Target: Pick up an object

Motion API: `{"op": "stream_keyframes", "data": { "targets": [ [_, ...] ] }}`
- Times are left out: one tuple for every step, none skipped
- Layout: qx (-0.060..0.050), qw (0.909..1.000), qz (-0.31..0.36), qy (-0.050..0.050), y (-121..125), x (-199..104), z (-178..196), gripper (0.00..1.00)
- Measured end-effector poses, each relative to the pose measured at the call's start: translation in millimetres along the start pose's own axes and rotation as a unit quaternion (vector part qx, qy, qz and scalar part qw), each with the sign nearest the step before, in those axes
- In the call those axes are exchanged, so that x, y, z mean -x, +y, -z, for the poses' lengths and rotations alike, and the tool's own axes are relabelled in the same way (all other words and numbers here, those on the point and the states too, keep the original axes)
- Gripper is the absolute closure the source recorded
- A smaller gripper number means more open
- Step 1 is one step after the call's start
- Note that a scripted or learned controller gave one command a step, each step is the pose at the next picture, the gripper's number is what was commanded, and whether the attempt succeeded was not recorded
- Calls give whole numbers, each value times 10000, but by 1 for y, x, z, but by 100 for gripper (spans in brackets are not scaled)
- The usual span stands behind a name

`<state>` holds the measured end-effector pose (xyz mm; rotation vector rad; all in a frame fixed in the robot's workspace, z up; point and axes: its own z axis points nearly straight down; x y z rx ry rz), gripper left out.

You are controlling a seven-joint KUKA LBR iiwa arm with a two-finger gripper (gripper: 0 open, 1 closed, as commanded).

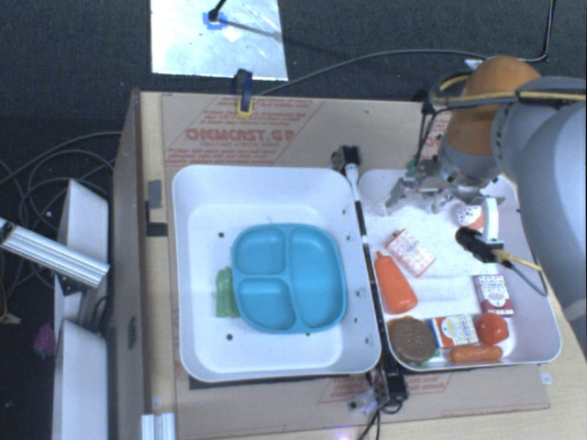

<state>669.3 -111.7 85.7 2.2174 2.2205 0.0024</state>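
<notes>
Over the right bin (550, 337), the gripper (424, 191) — blurred, arm-shadowed — I cannot tell its state.

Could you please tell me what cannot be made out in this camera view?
- Claw: too small and blurred to read its state.
- Green item: partly hidden behind the blue tray.
- Carton labels: print too small.
- Arm: cut off by the right edge.
</notes>
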Motion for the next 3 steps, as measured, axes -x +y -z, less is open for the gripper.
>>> {"op": "stream_keyframes", "data": {
  "targets": [
    [10,10000,1,0,1,15,59,0],
    [-7,10000,19,9,0,-25,43,0],
    [-12,10000,16,4,0,-28,22,0]
  ]
}}
